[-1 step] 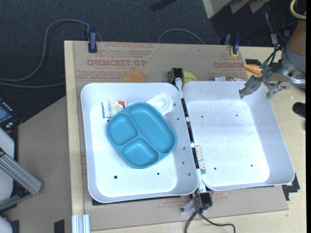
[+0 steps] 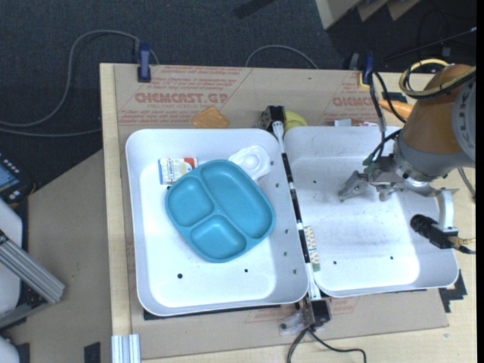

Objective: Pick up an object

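Observation:
A blue divided plate (image 2: 219, 209) lies in the left bin (image 2: 151, 271), tilted toward the centre. A small white packet with blue and red print (image 2: 175, 169) sticks out from under the plate's upper left edge. A white round lid-like piece (image 2: 252, 160) rests at the plate's upper right. My gripper (image 2: 367, 193) hangs over the upper middle of the right bin (image 2: 363, 278), fingers spread open with nothing between them. It is well apart from the plate, across the divider.
An orange item (image 2: 209, 117) and a yellow item (image 2: 294, 119) lie on the bench behind the bins. A black clamp (image 2: 274, 115) sits at the bins' shared back corner. A black part (image 2: 429, 230) juts over the right bin's right edge.

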